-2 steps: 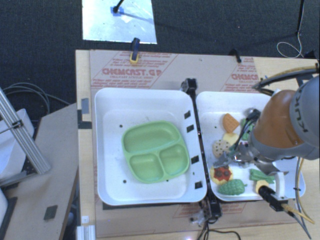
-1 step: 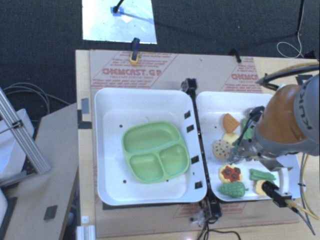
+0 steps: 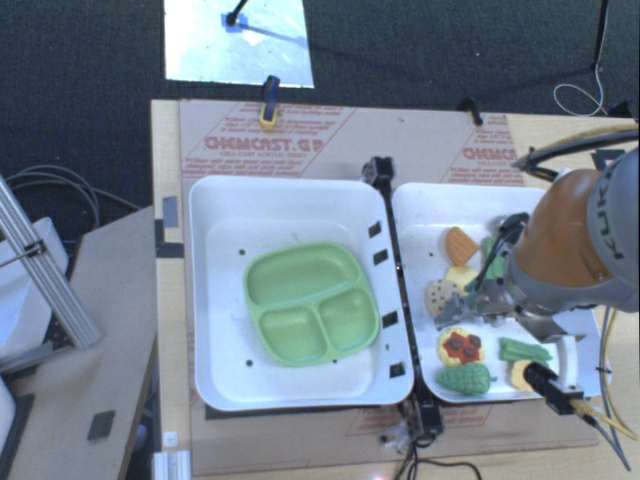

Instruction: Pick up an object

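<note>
The right bin [image 3: 420,208] holds several toy foods. An orange wedge [image 3: 460,245] lies toward its back, with a speckled brown cookie [image 3: 437,295] and a small yellow piece [image 3: 457,277] in front of it. Along the front wall lie a round pizza [image 3: 460,346], a bumpy green fruit [image 3: 463,378], a flat green piece [image 3: 523,349] and a pale yellow piece [image 3: 519,374]. My gripper [image 3: 480,296] hangs low over the middle of this bin, just right of the cookie and yellow piece. A green sliver [image 3: 494,256] shows beside the wrist. The arm hides what lies under it.
In the left bin [image 3: 215,368] lies a light green divided plate [image 3: 310,303], with bare white floor around it. A black-clipped divider [image 3: 385,258] separates the two bins. The grey and orange arm [image 3: 570,243] covers the right bin's right half.
</note>
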`<state>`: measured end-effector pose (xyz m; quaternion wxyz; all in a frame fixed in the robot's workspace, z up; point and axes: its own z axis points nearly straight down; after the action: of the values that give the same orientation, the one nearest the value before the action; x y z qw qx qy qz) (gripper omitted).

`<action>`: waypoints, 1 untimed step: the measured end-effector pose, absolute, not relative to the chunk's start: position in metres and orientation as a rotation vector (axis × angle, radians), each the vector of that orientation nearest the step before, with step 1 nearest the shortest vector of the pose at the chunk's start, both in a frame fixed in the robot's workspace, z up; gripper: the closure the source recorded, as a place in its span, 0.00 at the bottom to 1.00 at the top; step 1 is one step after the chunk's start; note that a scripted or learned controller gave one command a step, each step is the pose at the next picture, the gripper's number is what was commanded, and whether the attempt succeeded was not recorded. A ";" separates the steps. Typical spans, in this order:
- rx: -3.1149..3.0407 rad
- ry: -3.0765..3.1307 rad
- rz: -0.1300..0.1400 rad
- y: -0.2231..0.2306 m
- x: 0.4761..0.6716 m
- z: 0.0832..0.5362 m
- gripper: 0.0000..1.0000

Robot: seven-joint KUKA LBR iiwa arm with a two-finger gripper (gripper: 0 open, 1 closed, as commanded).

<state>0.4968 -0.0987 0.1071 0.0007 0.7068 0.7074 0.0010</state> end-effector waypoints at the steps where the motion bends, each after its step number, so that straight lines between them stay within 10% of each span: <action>1: 2.208 2.225 0.009 -0.092 0.598 0.084 0.00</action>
<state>0.5978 -0.0924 0.0845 0.0035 0.7044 0.7098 0.0028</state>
